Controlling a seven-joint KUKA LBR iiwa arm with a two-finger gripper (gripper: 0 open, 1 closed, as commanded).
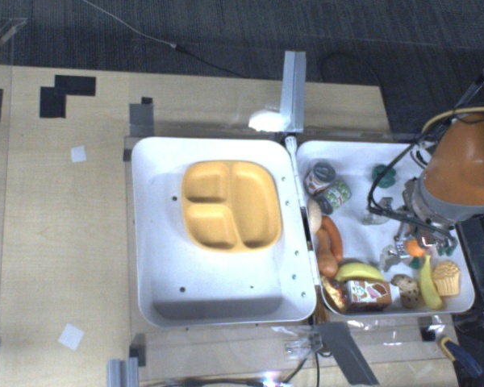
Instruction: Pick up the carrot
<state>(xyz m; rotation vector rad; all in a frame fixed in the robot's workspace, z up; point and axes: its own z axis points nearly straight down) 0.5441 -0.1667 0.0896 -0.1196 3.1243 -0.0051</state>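
My gripper (409,251) is low in the right bin (363,153), under the grey wrist with its orange band (466,164). A small orange piece (417,249), apparently the carrot, shows right at the gripper, and the wrist hides most of it. I cannot tell whether it is held. Two orange-red long pieces (331,244) lie end to end along the bin's left wall, well left of the gripper.
The right bin is crowded: two cans (328,185) and a teal item (381,173) at the back. A banana (361,271), brown packet (363,294), yellow piece (428,283) and muffin (446,278) lie in front. A yellow divided plate (228,205) lies in the left bin (157,240).
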